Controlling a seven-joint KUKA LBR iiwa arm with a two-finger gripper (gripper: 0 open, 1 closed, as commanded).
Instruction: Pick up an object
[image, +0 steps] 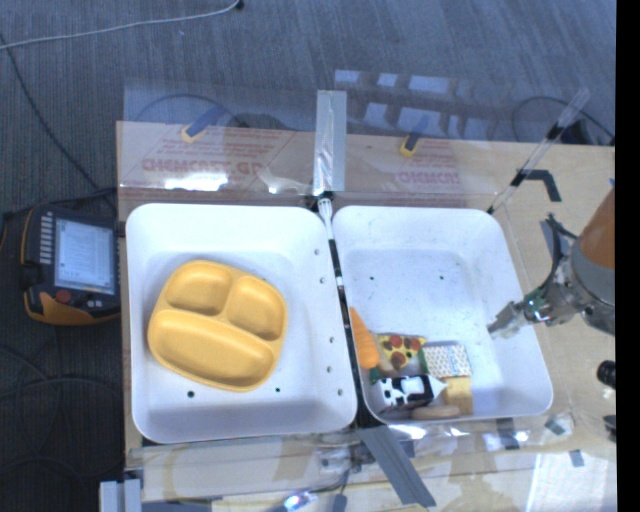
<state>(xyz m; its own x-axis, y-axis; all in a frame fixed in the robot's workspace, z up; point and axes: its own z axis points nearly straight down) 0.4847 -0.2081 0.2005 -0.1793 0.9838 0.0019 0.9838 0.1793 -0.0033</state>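
On the far left I am seeing the teach pendant (72, 265) lying on the floor beside the left bin (150, 400), where a yellow divided tray (217, 323) is resting. In the right bin (520, 385), a small pile of toys (412, 372) is sitting in the near left corner. The gripper (508, 320) is hanging at that bin's right wall, apart from the pile, nothing between its fingers; I cannot tell their spread.
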